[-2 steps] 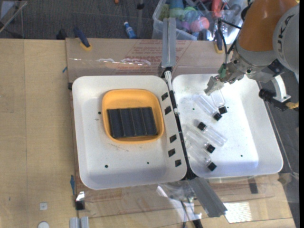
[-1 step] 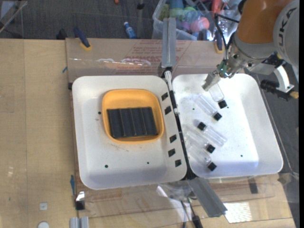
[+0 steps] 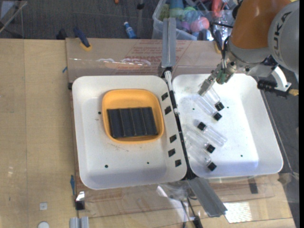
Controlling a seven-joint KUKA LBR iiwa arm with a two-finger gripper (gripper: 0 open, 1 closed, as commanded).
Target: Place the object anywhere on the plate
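Black ridged rectangular slab (image 3: 132, 122) lies flat in orange plastic plate (image 3: 110, 101), left bin (image 3: 85, 165) | gripper (image 3: 219, 77) over right bin (image 3: 266, 146), jaws: cannot tell | advice: withdraw without nudging plate.

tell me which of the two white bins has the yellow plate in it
The left bin: the yellow plate sits in its middle with a black ribbed object on it. The right bin holds clear items with black caps.

Bright, even overhead light; white bins (image 3: 228, 167) nearly blown out, soft shadows at rims. Mild blur overall, arm (image 3: 259, 20) close and soft-focused.
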